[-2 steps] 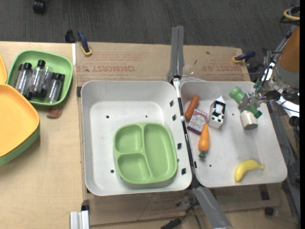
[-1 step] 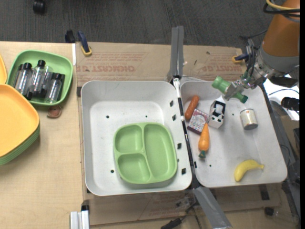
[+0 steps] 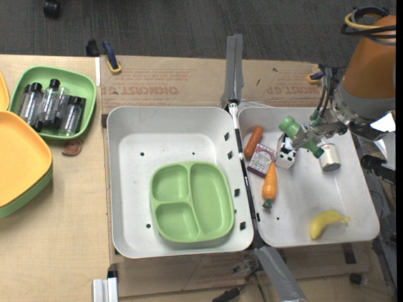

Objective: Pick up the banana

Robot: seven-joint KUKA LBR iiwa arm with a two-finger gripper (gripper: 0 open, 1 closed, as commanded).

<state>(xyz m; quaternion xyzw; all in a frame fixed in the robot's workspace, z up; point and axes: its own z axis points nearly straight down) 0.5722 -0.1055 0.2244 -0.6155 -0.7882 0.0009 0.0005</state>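
Note:
The yellow banana (image 3: 327,223) lies on the floor of the right bin (image 3: 352,194), near its front right corner. My gripper (image 3: 301,138) hangs over the back of that bin, well behind the banana and slightly to its left. Its green-tipped fingers (image 3: 289,126) stand apart, open, with nothing between them. The grey arm with its orange band (image 3: 371,65) comes in from the upper right.
In the right bin are two orange carrots (image 3: 253,141) (image 3: 270,182), a purple box (image 3: 260,159), a white and black cube (image 3: 286,156) and a silver can (image 3: 329,157). The left bin (image 3: 126,168) holds a green divided plate (image 3: 192,201). On the bench at left stand a green tray of bottles (image 3: 53,102) and stacked yellow plates (image 3: 19,162).

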